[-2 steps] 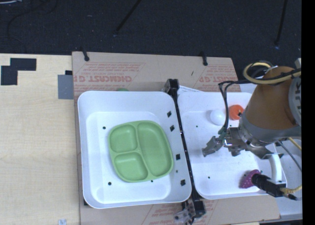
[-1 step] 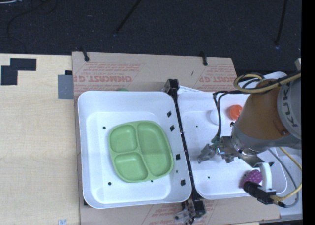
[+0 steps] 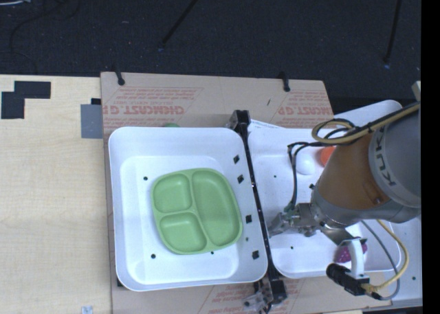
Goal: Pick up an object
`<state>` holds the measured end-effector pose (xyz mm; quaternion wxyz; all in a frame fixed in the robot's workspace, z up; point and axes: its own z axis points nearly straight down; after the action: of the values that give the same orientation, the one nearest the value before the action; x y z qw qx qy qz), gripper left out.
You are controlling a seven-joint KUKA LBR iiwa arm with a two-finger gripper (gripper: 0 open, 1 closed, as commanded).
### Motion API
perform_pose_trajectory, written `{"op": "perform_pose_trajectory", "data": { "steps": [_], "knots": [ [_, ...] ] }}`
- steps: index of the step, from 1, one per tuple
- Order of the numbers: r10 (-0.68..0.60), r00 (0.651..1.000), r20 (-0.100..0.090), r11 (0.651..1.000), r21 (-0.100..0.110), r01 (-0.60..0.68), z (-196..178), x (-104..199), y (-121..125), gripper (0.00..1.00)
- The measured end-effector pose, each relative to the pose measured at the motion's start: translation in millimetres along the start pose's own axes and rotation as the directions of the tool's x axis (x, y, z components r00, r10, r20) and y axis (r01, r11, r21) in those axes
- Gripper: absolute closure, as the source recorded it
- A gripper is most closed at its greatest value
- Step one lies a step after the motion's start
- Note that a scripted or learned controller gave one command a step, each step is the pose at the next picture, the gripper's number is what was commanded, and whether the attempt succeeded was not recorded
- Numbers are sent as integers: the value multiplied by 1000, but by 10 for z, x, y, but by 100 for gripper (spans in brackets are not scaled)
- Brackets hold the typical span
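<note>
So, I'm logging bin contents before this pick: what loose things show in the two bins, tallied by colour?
Green: 1, the divided plate in the left bin
Orange: 1, partly behind the arm
Purple: 1, partly behind the arm
Total: 3 visible; the arm covers much of the right bin.

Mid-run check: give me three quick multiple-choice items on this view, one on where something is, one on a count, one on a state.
1. Where does the green plate lie?
A. left bin
B. right bin
C. on the cardboard outside the bins

2. How many compartments does the plate have?
A. two
B. three
C. four

3. How does the plate sit?
A. flat, open side up
B. upside down
C. propped on edge against the bin wall

Answers:
1. A, it rests in the left bin, across the divider from the arm.
2. B, two ridges split it into three sections.
3. A, all three hollows face the camera.
</note>
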<state>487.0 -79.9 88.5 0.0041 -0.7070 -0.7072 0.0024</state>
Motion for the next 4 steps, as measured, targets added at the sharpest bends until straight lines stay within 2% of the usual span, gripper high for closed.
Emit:
{"op": "perform_pose_trajectory", "data": {
  "steps": [1,2,4],
  "knots": [
    [7,1000,0,1000,-2,-7,-125,-18,5,100],
    [0,1000,2,1000,-12,0,-738,-40,63,100],
    [0,1000,3,1000,-12,0,-1877,-42,17,100]
  ]
}}
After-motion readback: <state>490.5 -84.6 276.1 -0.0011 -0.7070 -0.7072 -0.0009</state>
